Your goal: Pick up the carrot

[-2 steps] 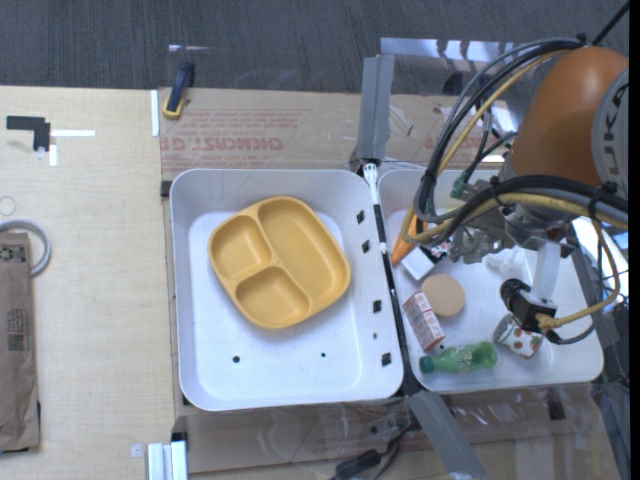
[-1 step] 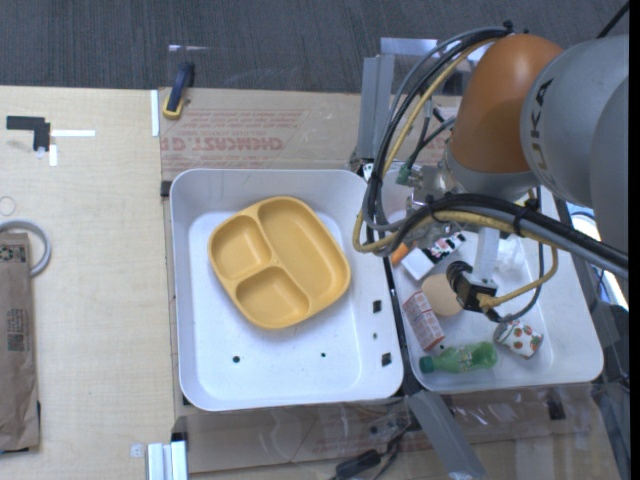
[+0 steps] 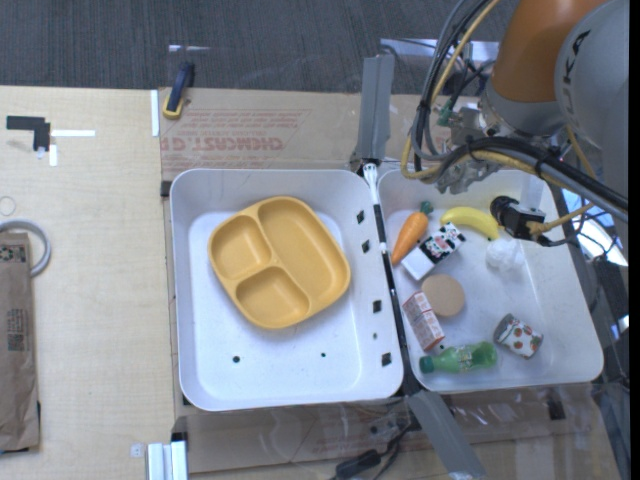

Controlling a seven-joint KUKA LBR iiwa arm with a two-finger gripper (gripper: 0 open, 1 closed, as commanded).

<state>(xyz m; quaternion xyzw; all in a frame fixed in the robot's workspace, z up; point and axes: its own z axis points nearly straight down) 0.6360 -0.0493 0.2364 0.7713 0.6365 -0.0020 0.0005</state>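
The orange carrot (image 3: pixel 408 236), with a green top, lies tilted at the far left of the right bin (image 3: pixel 575 298), close to the divider between the bins. My gripper (image 3: pixel 464 175) hangs over the back edge of the right bin, up and to the right of the carrot and apart from it. Cables and the wrist body hide its tip. Nothing shows held in it.
Around the carrot lie a banana (image 3: pixel 470 221), a black-and-white cow-patterned block (image 3: pixel 441 242), a tan disc (image 3: pixel 443 296), a red carton (image 3: pixel 423 322), a green bottle (image 3: pixel 461 358), a small can (image 3: pixel 518 337) and a white lump (image 3: pixel 503 255). A yellow divided plate (image 3: pixel 280 261) sits in the left bin (image 3: pixel 190 318).
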